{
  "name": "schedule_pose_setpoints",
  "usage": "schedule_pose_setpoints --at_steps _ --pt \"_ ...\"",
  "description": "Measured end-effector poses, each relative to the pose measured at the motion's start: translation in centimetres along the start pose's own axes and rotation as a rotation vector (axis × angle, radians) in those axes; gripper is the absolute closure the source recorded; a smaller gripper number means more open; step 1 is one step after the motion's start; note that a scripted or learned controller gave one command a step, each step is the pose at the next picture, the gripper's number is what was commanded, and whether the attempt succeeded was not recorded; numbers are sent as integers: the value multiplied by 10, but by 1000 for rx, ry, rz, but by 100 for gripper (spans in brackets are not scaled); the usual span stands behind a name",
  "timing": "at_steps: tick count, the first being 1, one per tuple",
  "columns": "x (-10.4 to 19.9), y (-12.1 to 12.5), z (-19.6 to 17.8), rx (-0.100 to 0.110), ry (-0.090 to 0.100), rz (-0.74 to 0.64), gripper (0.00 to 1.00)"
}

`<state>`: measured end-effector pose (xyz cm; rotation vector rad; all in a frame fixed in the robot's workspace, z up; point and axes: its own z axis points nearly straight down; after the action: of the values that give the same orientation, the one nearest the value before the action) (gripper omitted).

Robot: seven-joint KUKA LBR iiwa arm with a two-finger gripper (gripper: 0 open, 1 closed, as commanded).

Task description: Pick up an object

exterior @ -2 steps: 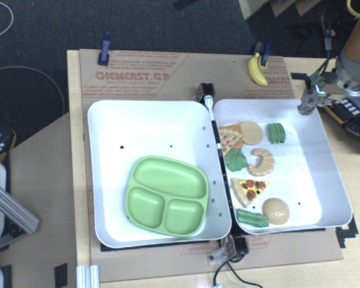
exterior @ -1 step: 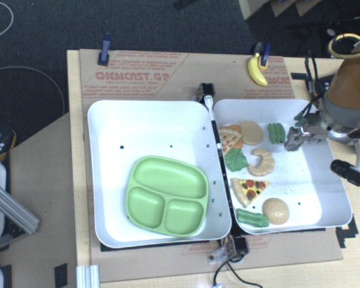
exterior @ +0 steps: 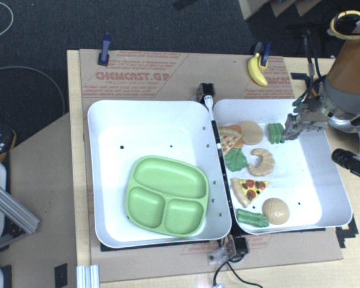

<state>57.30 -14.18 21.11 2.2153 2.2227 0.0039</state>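
dark carpet behind, cardboard-topped bench [exterior: 138, 71] with two white bins: your gripper [exterior: 293, 126] sits low at the right bin's [exterior: 324, 179] far edge, just beside a green toy piece [exterior: 275, 132], likely lining up on it, jaw state too blurred to tell.

The KUKA iiwa arm [exterior: 348, 83] is reaching in from the right side of the camera view, its grey body showing an orange band [exterior: 351, 65] above the wrist. The wrist is angling downward and to the left. The end effector [exterior: 290, 126] is hanging low at the arm's leftmost tip, a dark metallic assembly with its fingers pointing down and left. At this slant and size, the fingertips are blurring together. A dark cable bundle [exterior: 312, 53] is running along the arm's upper side.
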Motion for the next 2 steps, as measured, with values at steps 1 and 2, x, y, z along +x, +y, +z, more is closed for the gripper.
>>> schedule_pose_setpoints --at_steps 1,2 --pt "-2 1 -8 -2 -1 3 100" --pt "10 88 53 -2 -1 -1 100"
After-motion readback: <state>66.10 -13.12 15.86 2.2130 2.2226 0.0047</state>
